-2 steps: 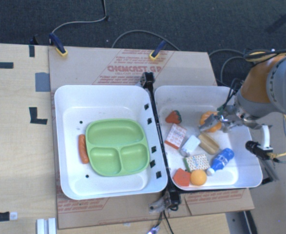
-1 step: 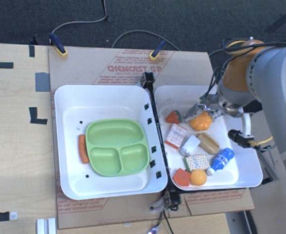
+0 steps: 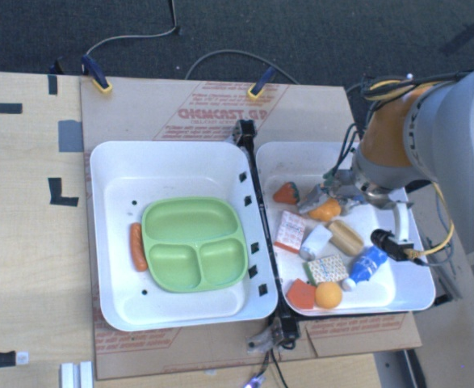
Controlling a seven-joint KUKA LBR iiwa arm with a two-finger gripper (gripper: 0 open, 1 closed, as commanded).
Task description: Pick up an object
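Camera view: two bins (image 3: pixel 107 168), one tray (image 3: pixel 195 243)

Arm (image 3: pixel 450 128): bulky grey rounded casing, smooth. Orange band (image 3: pixel 384 132) just above wrist. Yellow and black cables (image 3: pixel 382 87) loop behind band; more trail beside gripper (image 3: pixel 317 196). Gripper dark metal, slender. White bracket (image 3: pixel 401 219) nearby.

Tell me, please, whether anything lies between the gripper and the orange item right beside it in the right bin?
Nothing visible does. The gripper sits right at the orange item, with no object between them; the strawberry and the wooden cylinder lie off to either side.
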